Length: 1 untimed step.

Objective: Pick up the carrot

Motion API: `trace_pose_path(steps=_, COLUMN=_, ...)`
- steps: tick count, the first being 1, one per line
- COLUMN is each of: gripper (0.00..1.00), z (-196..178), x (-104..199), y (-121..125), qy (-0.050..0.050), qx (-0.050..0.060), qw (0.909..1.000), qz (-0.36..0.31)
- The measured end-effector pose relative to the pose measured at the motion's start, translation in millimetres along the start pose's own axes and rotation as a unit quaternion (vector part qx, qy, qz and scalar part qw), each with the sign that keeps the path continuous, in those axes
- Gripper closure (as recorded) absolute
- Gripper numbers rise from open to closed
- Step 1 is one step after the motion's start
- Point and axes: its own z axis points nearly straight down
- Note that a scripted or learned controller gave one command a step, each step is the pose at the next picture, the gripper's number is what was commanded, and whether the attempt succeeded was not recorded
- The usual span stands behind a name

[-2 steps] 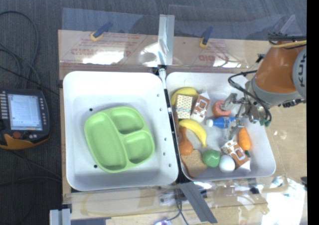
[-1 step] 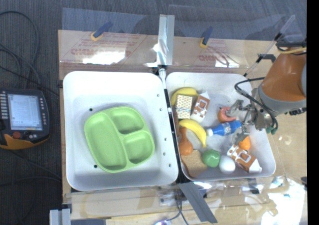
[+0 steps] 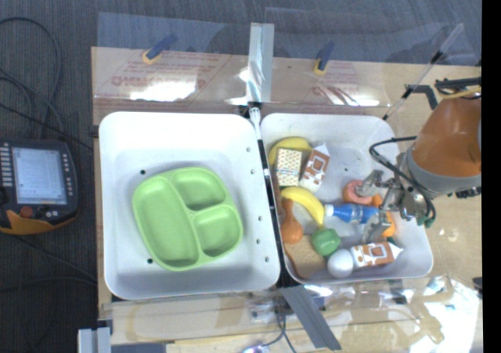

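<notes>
Lowest in the frame, a white egg (image 3: 340, 264) and a small carton (image 3: 374, 253) lie at the lower edge of the right bin (image 3: 354, 126). Just above them the gripper (image 3: 389, 209) is low among the toys; how it stands I cannot tell. An orange piece (image 3: 387, 227) beside it may be the carrot, still resting in the bin. I judge the pick not yet done; the lift remains.

grey arm (image 3: 438, 179) — orange band, black cables
</notes>
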Motion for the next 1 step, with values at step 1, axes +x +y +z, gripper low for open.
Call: trace_pose_path(steps=1, gripper=0.0, z=0.4, x=-17.6, y=9.0, qy=0.002, qx=0.001, qw=1.0, qz=0.003)
